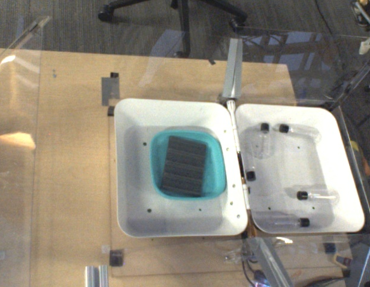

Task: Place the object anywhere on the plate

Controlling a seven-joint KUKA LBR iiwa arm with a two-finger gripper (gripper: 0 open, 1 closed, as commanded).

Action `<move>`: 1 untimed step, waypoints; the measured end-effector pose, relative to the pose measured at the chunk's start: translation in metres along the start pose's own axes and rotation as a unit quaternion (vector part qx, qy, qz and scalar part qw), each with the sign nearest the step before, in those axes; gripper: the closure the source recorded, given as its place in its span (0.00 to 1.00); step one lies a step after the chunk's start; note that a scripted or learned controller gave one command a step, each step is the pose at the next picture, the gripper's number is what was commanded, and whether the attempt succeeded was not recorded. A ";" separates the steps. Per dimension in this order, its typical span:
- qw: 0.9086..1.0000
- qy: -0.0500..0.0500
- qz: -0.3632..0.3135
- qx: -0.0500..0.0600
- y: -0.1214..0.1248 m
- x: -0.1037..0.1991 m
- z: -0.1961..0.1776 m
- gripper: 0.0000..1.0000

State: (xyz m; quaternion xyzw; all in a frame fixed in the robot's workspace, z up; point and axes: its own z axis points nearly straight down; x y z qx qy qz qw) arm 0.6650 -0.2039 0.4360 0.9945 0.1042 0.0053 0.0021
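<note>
Camera view: two shallow white bins side by side on a wooden bench. Left bin [128, 178] holds a teal plate [218, 166], squarish with a raised rim, sitting near the bin's middle. On the plate lies the object [184, 166], a dark grey rectangular block with ridges running across it, long axis roughly toward the bin's far and near edges, tilted a little. It rests wholly inside the plate's rim, so by how things lie the placement looks done. Right bin [346, 178] carries several clear tubes with black caps [303, 195], scattered toward its far-left corner and near edge. Fingers: cannot tell their state from this frame. Handling judgement: the block looks like foam or sponge, likely light, soft and compressible, matte surface so not slippery, not fragile. Best hold would probably be across the short width, pinching the two long sides near mid-length; the ridges may give extra bite. A soft body could deform under a hard squeeze and spring on release. The plate's rim crowds the block's long edges, leaving little room for fingertips.
</note>
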 end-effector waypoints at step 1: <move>1.000 -0.001 0.001 0.001 0.000 -0.003 0.001 0.00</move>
